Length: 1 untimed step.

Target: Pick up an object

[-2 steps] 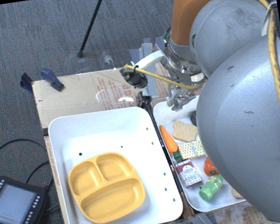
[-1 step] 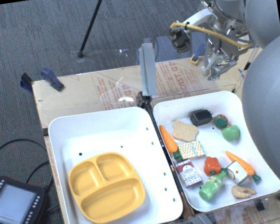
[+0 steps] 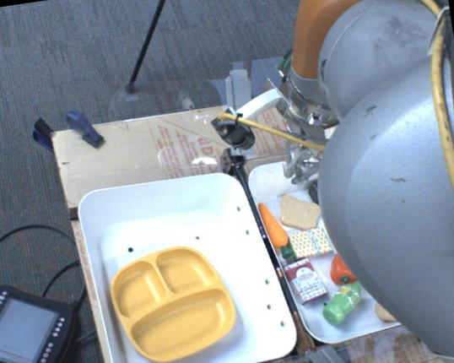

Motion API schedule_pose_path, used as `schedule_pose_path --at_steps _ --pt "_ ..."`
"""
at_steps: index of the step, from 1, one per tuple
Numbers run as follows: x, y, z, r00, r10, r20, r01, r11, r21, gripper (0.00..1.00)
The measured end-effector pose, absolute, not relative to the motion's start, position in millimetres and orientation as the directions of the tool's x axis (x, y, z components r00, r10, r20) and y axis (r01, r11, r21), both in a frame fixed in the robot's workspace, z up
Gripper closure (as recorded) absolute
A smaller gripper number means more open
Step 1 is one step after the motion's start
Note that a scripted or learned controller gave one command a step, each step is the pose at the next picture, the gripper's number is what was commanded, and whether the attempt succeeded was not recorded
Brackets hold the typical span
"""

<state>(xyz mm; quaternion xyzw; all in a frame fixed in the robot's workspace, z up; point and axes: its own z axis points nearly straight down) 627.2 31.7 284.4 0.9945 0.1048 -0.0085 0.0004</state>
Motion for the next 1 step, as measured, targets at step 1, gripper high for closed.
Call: schedule_pose_path --at_steps 1 --pt "638.5 -14.9 308.6 0.979 0.204 -0.009 0.204 -0.979 0.0 1.0"
